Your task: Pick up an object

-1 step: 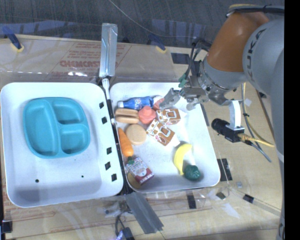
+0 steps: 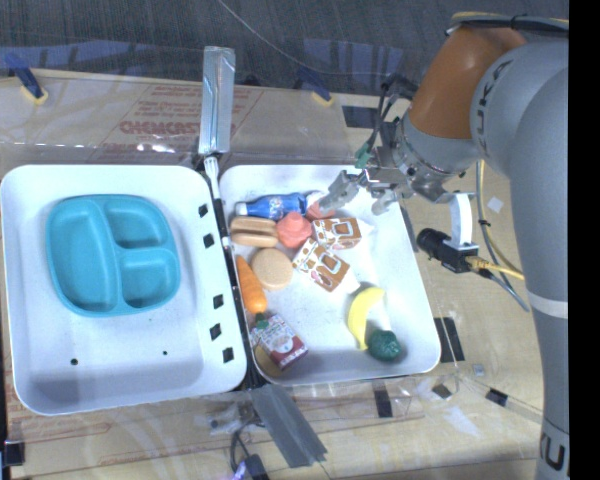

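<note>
Even, bright overhead light, no hard shadows. Soft shading inside the left bin [image 2: 30, 368] at 7 o'clock. Glare streaks on the clear plastic sheet [image 2: 130, 118] at 11 o'clock. Overall focus slightly soft; arm [image 2: 510, 98] at 2 o'clock mildly blurred. No obvious edge distortion.

The grey arm [image 2: 525, 118] reaches in from the right, its orange band [image 2: 458, 78] sitting above the wrist at the far right. The gripper [image 2: 358, 193] points leftward and down, its two fingers [image 2: 332, 194] spread apart, nothing between them.
</note>
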